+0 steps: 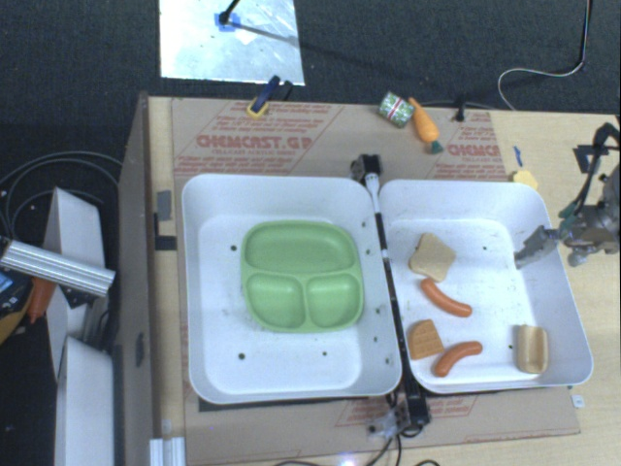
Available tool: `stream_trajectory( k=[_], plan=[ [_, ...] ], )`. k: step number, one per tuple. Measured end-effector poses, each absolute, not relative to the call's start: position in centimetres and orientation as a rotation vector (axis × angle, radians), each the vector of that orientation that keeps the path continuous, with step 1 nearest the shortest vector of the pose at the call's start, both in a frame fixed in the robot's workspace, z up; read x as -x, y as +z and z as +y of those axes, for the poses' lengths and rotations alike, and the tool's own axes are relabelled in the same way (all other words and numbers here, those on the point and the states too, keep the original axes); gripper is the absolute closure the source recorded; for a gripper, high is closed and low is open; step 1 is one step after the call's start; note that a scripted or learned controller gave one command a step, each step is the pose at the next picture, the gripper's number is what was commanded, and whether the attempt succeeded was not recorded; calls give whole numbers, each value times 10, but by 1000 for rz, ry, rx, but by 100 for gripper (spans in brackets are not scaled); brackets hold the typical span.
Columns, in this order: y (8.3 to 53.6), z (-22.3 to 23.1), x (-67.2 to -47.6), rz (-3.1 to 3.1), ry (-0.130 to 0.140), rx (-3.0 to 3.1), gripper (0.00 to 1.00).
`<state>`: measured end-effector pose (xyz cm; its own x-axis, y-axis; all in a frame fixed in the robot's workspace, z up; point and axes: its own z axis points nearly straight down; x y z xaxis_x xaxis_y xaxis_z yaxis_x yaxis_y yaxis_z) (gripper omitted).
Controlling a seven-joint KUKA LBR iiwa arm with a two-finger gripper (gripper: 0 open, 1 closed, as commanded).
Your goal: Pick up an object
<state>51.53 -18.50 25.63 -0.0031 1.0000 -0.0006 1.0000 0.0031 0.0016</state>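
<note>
The right white bin [485, 216] holds several toy foods. A tan bread slice [432, 257] lies near its left side, with an orange-red sausage [446, 297] just below it. A brown cracker-like piece [424, 339] and a second sausage [456, 357] lie near the front edge. A pale bread-roll piece [530, 348] sits at the front right corner. My gripper [537, 246] hangs at the right rim of this bin, apart from all the food; its grey fingers point left.
The left white bin [218, 221] holds a green divided plate [301, 275]. Beyond the bins on the cardboard lie a small green can [396, 109] and a toy carrot [425, 124]. Cables and white boxes crowd the left side.
</note>
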Motion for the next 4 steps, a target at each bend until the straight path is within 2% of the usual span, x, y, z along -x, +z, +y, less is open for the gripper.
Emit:
stream_trajectory(
  k=[1,2,3,4],
  plan=[
    [138,-141,-519,2225,0,-2219,0],
    [84,-82,-515,2224,1,-2218,0],
    [95,-82,-516,2224,4,-2218,100],
    [186,13,-568,2227,8,-2213,100]
  ],
)
